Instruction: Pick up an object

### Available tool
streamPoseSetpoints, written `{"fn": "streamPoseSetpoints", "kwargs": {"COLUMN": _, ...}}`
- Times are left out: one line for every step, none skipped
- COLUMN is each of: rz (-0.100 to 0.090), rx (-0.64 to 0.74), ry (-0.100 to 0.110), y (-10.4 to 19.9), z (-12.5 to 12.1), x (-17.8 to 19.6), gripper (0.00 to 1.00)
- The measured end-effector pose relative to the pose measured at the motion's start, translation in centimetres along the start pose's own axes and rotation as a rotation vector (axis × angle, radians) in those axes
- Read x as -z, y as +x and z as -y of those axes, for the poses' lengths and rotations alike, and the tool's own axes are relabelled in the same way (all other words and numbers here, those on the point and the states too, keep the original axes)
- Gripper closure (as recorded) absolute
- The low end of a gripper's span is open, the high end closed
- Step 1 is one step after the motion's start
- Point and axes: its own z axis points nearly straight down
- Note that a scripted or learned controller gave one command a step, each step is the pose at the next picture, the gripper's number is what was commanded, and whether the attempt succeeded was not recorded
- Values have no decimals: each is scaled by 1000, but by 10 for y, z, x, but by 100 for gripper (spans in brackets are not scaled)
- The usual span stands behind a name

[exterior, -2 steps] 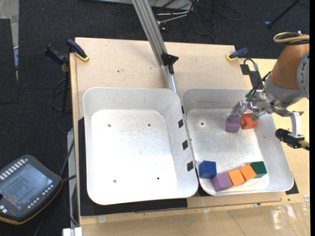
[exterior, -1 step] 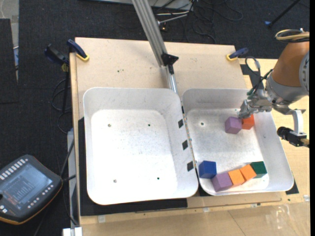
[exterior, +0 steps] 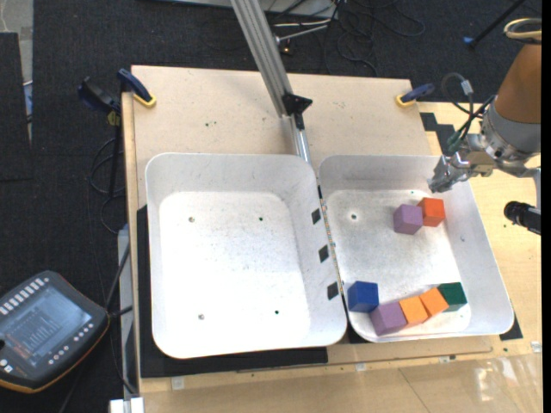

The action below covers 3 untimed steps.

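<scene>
Camera view: the left bin sits beside the right bin, which holds a blue cube, a purple block, an orange block and a green block along its near edge. Farther back, a purple cube touches an orange cube. The gripper hangs just beyond them, apparently holding nothing; its opening is too blurred to tell.

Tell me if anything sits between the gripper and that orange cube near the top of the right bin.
Nothing visible does. The gripper hangs above the right bin near its far rim, and the orange cube lies just below it in the view, with the purple cube touching its left side, not in between.
</scene>
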Motion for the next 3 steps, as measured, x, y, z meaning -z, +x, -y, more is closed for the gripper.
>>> {"fn": "streamPoseSetpoints", "kwargs": {"rz": 0, "rx": -1, "ry": 1, "y": 0, "z": -2, "x": 39, "gripper": 100}}
{"fn": "streamPoseSetpoints", "kwargs": {"rz": -1, "rx": -1, "ry": 2, "y": 0, "z": -4, "x": 77, "gripper": 100}}
{"fn": "streamPoseSetpoints", "kwargs": {"rz": -4, "rx": 2, "ry": 10, "y": 52, "z": 18, "x": 72, "gripper": 100}}
